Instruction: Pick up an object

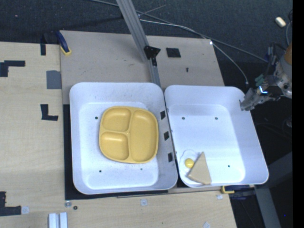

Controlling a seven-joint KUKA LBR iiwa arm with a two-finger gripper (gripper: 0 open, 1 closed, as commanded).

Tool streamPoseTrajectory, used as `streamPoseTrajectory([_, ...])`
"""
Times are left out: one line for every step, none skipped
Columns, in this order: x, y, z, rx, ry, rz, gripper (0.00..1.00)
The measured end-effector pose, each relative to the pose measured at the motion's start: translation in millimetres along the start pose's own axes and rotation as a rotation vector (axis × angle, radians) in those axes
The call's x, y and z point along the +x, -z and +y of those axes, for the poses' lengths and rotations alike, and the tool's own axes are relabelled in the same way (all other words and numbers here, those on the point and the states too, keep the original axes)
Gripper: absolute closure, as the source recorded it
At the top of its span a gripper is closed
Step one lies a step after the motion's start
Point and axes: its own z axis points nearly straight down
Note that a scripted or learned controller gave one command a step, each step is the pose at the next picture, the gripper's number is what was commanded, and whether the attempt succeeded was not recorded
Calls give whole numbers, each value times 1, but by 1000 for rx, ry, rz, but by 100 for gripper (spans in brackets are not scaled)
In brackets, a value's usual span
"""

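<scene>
Yellow divided plate [128, 134] in left bin [78, 127], tan wedge [201, 170] and small yellow ball [189, 163] in right bin [247, 141]

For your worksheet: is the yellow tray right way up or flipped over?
Right way up: the tray in the left bin shows three hollow compartments facing the camera.

light wood bench [28, 141], dark speckled floor [213, 4]

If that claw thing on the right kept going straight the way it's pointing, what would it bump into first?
The gripper sits at the right bin's upper right rim, pointing down and left. Going straight on, it would probably meet that bin's bare white floor first, short of the yellow ball and tan wedge. Depth is hard to judge from above.
</scene>
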Motion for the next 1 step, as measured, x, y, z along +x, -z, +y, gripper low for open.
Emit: streamPoseTrajectory([44, -13, 7, 3, 3, 1, 100])
